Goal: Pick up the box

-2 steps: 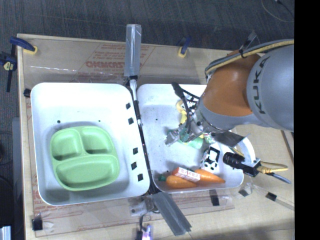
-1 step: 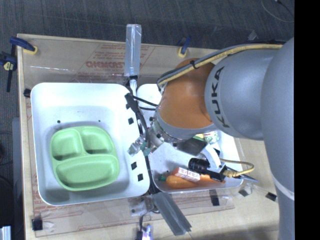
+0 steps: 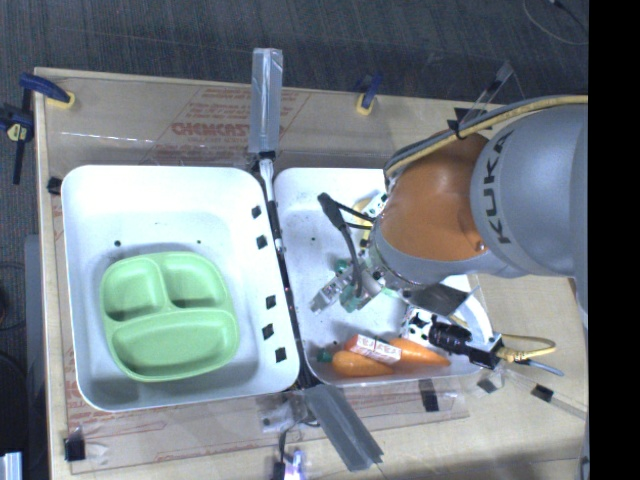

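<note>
My gripper (image 3: 343,290) hangs low over the middle of the right bin (image 3: 300,218), reaching in from the right, with the grey and orange arm covering most of that bin's right half. A small greenish, shiny bit shows at the gripper's tip, and I cannot make out what it is. Just below the gripper, an orange carrot (image 3: 385,358) with a white label lies along the right bin's front wall. A thin black curved piece (image 3: 337,220) rises from the gripper toward the bin's back.
The left bin (image 3: 80,198) holds a green divided plate (image 3: 168,314) in its front half. A dark divider with clips (image 3: 270,268) runs between the two bins. Bare white floor shows in the right bin's back left part.
</note>
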`<move>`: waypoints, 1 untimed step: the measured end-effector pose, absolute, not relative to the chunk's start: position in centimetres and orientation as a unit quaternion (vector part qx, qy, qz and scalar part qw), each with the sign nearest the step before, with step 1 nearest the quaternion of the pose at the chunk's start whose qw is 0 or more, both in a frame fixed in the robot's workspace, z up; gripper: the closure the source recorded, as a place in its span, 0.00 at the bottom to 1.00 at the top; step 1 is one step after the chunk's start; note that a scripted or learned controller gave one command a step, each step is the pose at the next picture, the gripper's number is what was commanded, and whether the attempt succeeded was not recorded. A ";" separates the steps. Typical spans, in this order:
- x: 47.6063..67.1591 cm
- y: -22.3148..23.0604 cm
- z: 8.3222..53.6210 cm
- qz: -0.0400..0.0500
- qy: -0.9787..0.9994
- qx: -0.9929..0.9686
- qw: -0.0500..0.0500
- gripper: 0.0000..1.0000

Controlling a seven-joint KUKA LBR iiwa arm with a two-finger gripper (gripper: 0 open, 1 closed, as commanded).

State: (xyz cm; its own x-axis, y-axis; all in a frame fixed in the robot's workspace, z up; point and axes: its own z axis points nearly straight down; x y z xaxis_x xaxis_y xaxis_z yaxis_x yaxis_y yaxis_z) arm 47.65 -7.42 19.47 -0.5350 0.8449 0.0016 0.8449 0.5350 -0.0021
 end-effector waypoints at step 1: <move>47.6 -13.5 10.5 0.000 -0.897 -0.441 0.001 1.00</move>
State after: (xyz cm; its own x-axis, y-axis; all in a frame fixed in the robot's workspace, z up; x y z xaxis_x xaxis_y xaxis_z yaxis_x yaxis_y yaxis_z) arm 47.60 -13.47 10.47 -0.6107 0.7918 0.0019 0.7918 0.6107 -0.0016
